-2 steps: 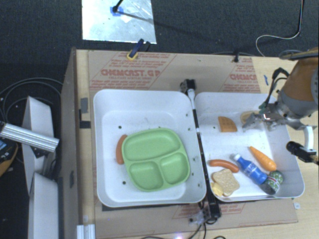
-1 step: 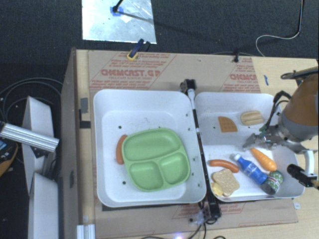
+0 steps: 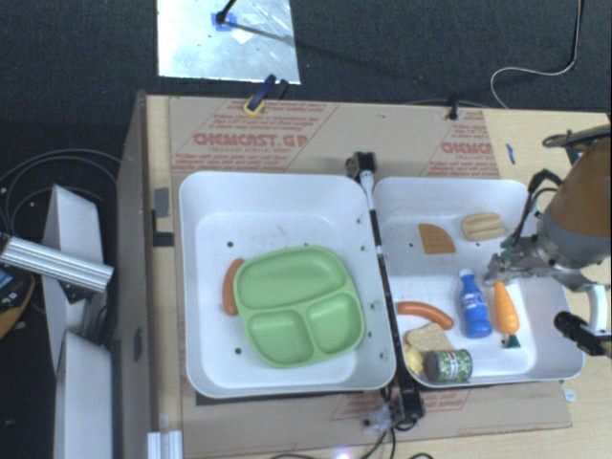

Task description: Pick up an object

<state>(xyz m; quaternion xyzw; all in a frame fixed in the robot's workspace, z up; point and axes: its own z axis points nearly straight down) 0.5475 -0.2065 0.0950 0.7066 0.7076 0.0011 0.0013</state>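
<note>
- Grey arm (image 3: pixel 583 208) with an orange-brown band above the wrist reaches in from the right edge; its gripper (image 3: pixel 504 266) hangs low over the right bin (image 3: pixel 402 199), near the bin's right side.
- Gripper state: the metal tip is small and blurred, so whether it is open or closed cannot be told, and nothing can be seen held in it.
- Orange carrot (image 3: pixel 505 311) lies just below the gripper tip, its top end at or very near the tip; contact cannot be judged. Its green stem end points toward the bin's near wall.
- Blue bottle (image 3: pixel 472 304) with a white cap lies just left of the carrot, roughly parallel to it.
- Tan bread roll (image 3: pixel 483 226) rests toward the far right of the same bin, above the gripper in the picture; a brown wedge-shaped slice (image 3: pixel 437 239) lies beside it to the left.
- Red-orange sausage (image 3: pixel 424 310) lies left of the bottle, near the bin's left wall.
- Near corner group: a pale cracker-like piece (image 3: pixel 427 338), a yellow item (image 3: pixel 413 359) and a dark green can (image 3: pixel 447 364) on its side, close together.
- White left bin (image 3: pixel 206 256) holds a green divided plate (image 3: pixel 298 304); a second sausage (image 3: pixel 230 286) lies against the plate's left rim.
- Cardboard sheet (image 3: pixel 287 132) with red printing underlies both bins.
</note>
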